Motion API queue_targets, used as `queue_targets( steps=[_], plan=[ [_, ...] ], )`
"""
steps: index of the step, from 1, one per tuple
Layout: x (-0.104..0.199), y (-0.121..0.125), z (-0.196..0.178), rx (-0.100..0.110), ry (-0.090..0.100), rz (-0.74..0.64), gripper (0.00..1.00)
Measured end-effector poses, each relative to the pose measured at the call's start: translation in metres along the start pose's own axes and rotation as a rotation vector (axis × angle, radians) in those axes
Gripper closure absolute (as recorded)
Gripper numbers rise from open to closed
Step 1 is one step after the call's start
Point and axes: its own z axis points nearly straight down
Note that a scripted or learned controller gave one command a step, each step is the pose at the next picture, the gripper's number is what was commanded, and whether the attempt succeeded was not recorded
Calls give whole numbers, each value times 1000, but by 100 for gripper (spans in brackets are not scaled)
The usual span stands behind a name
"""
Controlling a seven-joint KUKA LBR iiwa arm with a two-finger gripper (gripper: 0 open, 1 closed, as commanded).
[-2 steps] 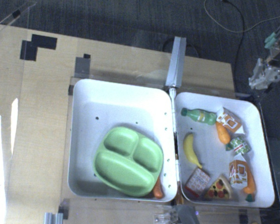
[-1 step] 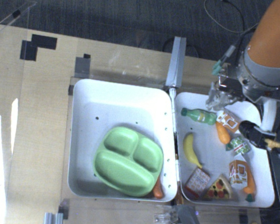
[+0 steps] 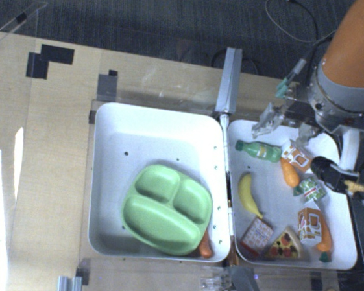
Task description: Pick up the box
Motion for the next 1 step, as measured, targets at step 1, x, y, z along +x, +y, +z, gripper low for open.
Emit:
queue_targets(
  steps=[1],
  plan=[
    [-3, -71, 131, 2, 0, 97, 0]
  ],
)
